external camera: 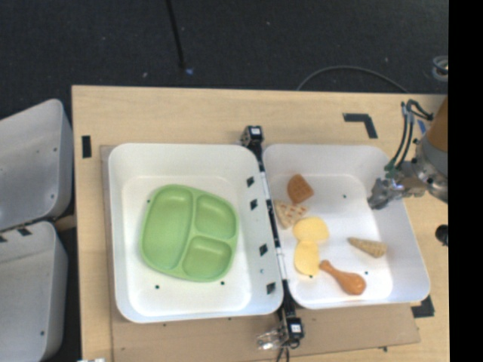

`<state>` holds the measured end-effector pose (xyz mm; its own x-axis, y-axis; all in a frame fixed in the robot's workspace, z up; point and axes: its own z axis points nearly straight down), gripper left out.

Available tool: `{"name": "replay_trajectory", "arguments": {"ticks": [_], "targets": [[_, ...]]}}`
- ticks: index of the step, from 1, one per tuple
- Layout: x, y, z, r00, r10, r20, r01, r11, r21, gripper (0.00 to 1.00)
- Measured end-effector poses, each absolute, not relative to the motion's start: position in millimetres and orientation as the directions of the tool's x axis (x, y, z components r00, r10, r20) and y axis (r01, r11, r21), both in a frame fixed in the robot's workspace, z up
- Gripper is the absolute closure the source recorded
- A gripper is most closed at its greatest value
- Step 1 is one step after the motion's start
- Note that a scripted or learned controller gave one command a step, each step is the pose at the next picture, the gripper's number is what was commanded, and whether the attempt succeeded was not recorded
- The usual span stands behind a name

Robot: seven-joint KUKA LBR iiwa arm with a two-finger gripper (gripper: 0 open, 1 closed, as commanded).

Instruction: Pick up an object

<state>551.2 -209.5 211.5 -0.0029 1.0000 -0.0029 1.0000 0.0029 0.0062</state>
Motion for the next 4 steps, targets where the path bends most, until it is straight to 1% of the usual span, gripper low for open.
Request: {"name": "replay_trajectory", "arguments": {"ticks": [1, 2, 4], "targets": [[561.1, -167.8, 214.7, -0.007, 1.0, 0.0, 1.0, 0.007, 0.003, 1.0], [587.5, -117.1, 221.2, -0.007, 1.0, 0.0, 1.0, 0.007, 0.003, 1.0], [604.9, -22.4, 242.3, -0.006, 1.0, 0.001, 1.0, 0.006, 0.002, 1.0]]}}
